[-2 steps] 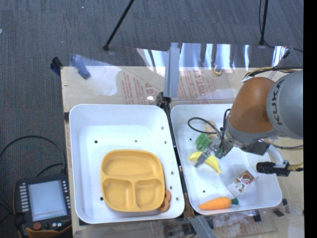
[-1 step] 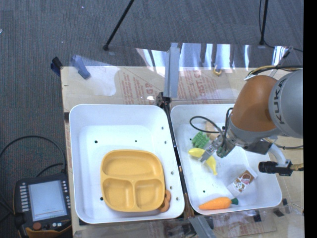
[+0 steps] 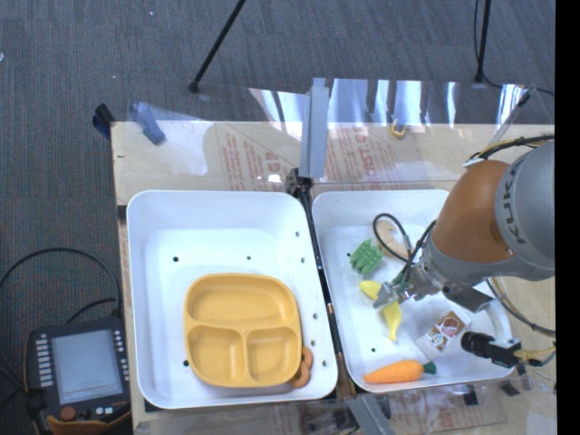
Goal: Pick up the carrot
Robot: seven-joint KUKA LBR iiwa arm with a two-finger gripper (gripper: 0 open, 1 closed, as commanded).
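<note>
Broadly, the surface (image 3: pixel 181 157) is seen to carry two shallow white bins side by side. The left bin (image 3: pixel 154 243) holds a yellow three-compartment plate (image 3: pixel 243 329) at its near side, with a small orange-brown item (image 3: pixel 305 367) tucked against the plate's near right corner. The grey arm with its orange band (image 3: pixel 485 216) is reached in from the right over the right bin (image 3: pixel 340 220). The hand (image 3: pixel 396 293) is lowered near the bin's middle, just above a yellow banana toy (image 3: pixel 390 315); whether it is spread or closed cannot be told. The carrot (image 3: pixel 395 372) is lying flat along the near wall of the right bin, apart from the hand. A small printed packet (image 3: pixel 443 331) is found just beyond the carrot's green end, and a green ridged toy (image 3: pixel 366 256) is set farther back, left of the hand.
</note>
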